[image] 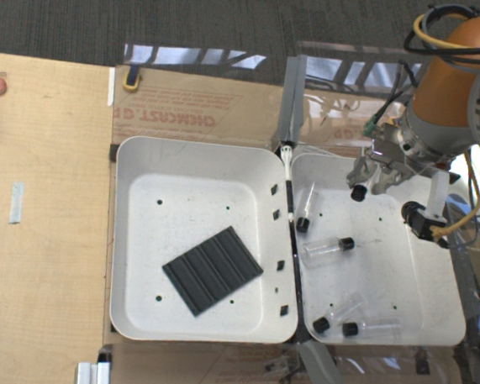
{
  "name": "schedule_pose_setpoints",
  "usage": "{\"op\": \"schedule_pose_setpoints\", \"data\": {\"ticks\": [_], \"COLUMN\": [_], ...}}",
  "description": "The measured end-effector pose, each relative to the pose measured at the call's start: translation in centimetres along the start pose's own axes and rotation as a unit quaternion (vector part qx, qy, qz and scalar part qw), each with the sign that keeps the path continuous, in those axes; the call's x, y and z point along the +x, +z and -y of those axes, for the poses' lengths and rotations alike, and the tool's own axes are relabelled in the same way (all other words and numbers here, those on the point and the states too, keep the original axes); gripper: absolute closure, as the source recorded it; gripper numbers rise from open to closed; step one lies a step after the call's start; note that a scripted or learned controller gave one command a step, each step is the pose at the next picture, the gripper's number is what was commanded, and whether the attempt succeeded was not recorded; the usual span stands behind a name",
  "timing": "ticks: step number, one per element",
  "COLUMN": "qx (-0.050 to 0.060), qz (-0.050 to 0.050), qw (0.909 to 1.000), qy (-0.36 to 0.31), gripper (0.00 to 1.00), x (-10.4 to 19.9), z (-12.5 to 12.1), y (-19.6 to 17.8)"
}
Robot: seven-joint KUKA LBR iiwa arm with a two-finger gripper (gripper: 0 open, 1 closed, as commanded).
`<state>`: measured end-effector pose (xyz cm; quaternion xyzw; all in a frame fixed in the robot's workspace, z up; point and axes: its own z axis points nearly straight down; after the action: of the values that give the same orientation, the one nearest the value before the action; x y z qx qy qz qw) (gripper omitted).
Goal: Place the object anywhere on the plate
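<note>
The gripper hung at the upper right bin — over clear tubes — while the dark plate lay left.

Dark grey ribbed plate in white bin; right of it, clear black-capped tubes.

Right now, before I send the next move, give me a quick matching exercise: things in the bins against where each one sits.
Things:
1. dark ribbed plate
2. gripper
3. clear vial with black cap
4. pair of capped vials

Places:
A. near the front edge of the right bin
B. middle of the right bin
C. floor of the left bin
D. over the back of the right bin

Pairs: 1-C, 2-D, 3-B, 4-A
</note>
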<state>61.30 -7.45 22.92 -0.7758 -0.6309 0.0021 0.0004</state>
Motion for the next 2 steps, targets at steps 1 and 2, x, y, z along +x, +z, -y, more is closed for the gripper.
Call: {"op": "schedule_pose_setpoints", "data": {"ticks": [1, 2], "qx": [0.001, 0.001], "qz": [0.0, 0.0], "qw": [1.0, 0.9941], "qy": [-0.007, -0.108], "gripper": [1.0, 1.0], "x": [5.9, 11.0], "z": [7.1, 11.2], "y": [1.8, 1.3]}}
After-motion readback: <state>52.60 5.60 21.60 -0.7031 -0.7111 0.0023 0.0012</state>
